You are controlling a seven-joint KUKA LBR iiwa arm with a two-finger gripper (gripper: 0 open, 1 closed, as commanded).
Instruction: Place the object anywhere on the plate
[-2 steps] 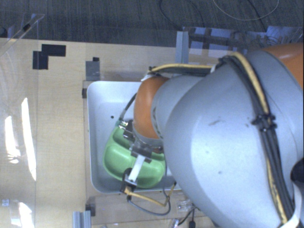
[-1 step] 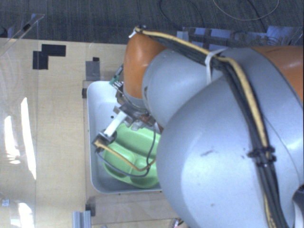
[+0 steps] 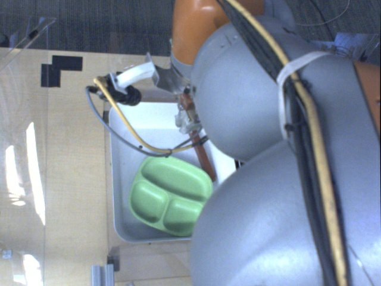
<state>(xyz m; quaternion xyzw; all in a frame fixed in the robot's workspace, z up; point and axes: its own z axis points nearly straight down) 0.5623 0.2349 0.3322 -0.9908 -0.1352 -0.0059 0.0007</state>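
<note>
A light green plate (image 3: 169,196) with three compartments lies in the near part of a shallow white bin (image 3: 122,159); its right edge is hidden under the arm. My gripper (image 3: 189,119) hangs over the bin's far right part, just above and beyond the plate's far right corner. A thin brown part of it reaches down toward that corner. The arm's grey body (image 3: 280,159) covers whatever lies to the right.
A yellow-and-grey cable (image 3: 122,133) loops from the wrist across the bin's far left part. A white fitting (image 3: 134,76) sticks out at the bin's far edge. Bare wooden bench (image 3: 59,171) lies to the left, with black marks (image 3: 59,70) at the back.
</note>
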